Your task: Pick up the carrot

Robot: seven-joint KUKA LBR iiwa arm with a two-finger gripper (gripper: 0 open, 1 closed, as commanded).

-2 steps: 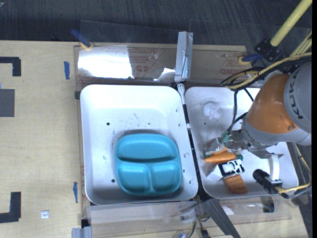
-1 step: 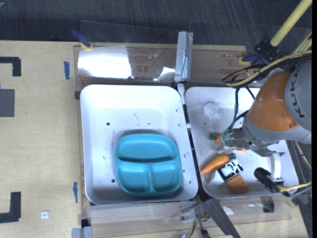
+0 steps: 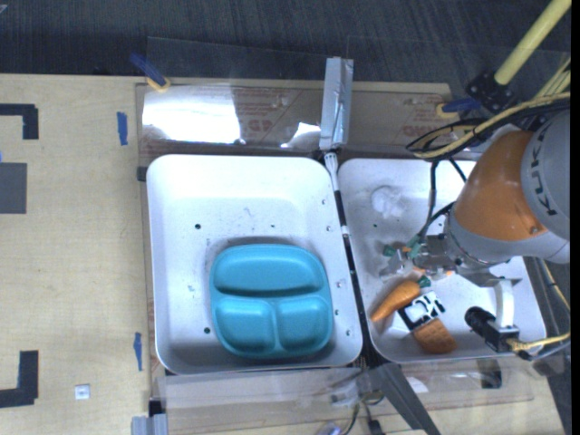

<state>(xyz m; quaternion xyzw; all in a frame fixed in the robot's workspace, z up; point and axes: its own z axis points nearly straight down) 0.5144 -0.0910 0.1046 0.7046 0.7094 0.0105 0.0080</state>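
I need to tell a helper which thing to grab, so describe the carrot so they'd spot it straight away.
Find the right bin of the two white ones. Near its front left, just below the gripper, lies the carrot, slanted and tapering toward the divider. It is the bright orange pointed piece, unlike the darker brown lump and black-and-white item beside it.

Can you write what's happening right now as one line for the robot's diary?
task: pick up carrot | carrot: lying in right bin | gripper: just above carrot | blue tray: in left bin
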